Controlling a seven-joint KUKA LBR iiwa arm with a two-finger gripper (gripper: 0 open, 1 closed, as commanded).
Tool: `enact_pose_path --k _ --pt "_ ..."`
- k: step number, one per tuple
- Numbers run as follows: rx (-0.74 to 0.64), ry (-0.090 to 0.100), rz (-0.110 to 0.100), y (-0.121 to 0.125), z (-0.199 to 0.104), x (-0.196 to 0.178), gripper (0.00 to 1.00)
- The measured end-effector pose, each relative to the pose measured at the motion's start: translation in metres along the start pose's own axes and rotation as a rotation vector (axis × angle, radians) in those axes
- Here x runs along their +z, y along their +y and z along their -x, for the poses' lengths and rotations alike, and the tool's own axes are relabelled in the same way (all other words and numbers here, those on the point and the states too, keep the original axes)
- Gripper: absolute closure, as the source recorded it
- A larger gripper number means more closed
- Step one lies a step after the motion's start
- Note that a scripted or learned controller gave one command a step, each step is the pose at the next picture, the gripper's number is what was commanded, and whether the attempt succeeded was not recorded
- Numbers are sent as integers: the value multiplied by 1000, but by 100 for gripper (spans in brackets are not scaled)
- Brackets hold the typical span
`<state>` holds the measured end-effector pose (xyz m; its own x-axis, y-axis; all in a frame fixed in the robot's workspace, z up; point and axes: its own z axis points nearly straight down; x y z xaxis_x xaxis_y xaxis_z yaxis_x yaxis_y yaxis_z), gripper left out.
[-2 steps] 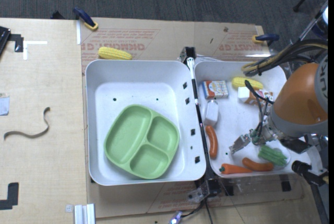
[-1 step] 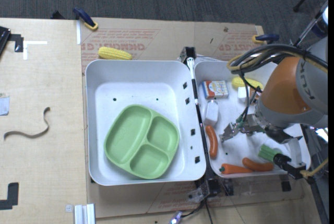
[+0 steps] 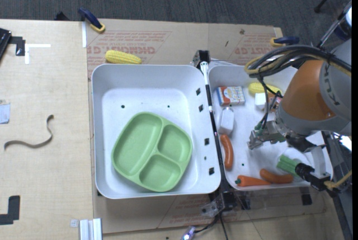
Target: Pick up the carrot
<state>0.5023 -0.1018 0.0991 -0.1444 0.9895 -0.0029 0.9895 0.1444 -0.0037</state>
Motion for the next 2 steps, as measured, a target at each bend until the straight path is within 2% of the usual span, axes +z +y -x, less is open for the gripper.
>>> enact_pose_path --k 1,2 --pt "0 0 0 0 0 0 0" --pt "190 1 2 39 8 8 0"
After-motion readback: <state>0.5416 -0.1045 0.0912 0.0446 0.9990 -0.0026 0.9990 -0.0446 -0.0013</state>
